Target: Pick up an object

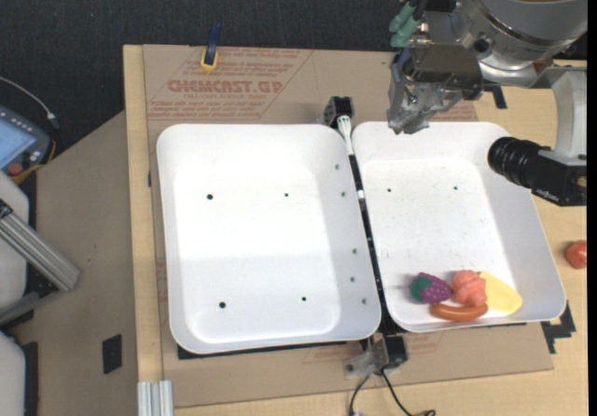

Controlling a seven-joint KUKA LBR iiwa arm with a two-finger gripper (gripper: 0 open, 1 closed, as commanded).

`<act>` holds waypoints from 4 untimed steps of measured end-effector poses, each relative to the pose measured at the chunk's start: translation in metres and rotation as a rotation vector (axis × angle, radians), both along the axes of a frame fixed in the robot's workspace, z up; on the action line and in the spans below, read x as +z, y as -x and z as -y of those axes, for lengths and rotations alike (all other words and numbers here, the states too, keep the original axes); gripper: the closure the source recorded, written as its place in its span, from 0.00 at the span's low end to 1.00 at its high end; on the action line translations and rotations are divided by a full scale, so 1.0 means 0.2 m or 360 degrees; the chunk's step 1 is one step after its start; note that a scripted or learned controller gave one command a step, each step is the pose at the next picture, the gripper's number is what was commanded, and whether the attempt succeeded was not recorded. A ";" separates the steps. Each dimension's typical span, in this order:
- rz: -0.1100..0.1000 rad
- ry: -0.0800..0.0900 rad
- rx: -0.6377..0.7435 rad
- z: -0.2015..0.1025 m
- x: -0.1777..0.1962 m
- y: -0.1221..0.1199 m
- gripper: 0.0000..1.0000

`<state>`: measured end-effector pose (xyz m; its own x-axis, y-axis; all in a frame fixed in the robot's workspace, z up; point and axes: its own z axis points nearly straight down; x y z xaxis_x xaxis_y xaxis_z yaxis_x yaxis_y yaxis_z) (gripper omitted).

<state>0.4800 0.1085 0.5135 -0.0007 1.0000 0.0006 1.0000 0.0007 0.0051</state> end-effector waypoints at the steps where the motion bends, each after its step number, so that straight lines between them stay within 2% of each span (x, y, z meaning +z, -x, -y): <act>1: -0.0036 0.0007 -0.0009 0.14 -0.91 0.01 1.00; 2: -0.0004 0.0000 -0.0003 0.13 -0.81 0.00 1.00; 3: -0.0021 0.0002 -0.0001 0.05 -1.08 -0.07 1.00; 4: -0.0002 0.0000 0.0003 -0.16 -1.22 -0.33 1.00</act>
